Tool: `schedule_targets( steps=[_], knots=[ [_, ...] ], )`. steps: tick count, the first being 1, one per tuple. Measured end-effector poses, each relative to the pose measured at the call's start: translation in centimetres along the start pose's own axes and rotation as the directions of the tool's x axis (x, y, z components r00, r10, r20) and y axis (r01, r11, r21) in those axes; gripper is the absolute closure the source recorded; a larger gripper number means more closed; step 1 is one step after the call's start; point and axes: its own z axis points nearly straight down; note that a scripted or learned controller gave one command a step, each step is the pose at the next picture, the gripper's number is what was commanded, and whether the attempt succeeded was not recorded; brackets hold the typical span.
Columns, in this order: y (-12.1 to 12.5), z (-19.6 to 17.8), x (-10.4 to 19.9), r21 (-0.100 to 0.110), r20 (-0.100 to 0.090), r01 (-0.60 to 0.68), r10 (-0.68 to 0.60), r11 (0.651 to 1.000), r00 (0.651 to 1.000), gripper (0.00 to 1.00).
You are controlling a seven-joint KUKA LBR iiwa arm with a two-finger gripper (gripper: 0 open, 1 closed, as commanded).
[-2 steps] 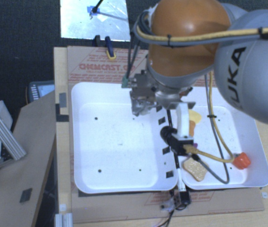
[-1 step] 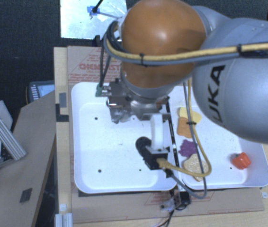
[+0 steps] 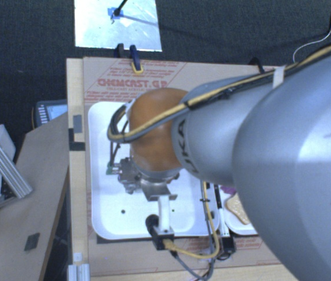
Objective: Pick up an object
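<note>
My arm covers most of the camera view, reaching in from the right. Its orange band is above the left white bin, and my gripper points down into that bin's middle, seen from behind its mount. A tan, flat object lies in the right bin, with something purple just behind it; the arm hides most of both. The arm also hides whatever lies under the gripper.
Both bins rest on a cardboard sheet with red lettering, clamped at the back. Yellow and black cables hang from the wrist over the front rim. A shiny panel lies behind, and a wooden side table stands at the left.
</note>
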Motion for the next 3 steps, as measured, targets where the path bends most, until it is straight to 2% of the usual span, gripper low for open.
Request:
schedule_targets(
  steps=[1,2,3],
  knots=[
    [2.0,-12.5,0.1,-0.027,-0.012,0.002,-0.003,1.0,1.0,1.0],
    [-0.3,-12.4,0.1,-0.014,-0.008,0.003,-0.003,1.0,1.0,1.0],
    [2.9,-5.7,0.0,-0.011,-0.004,-0.001,0.001,1.0,1.0,1.0]
  ],
)
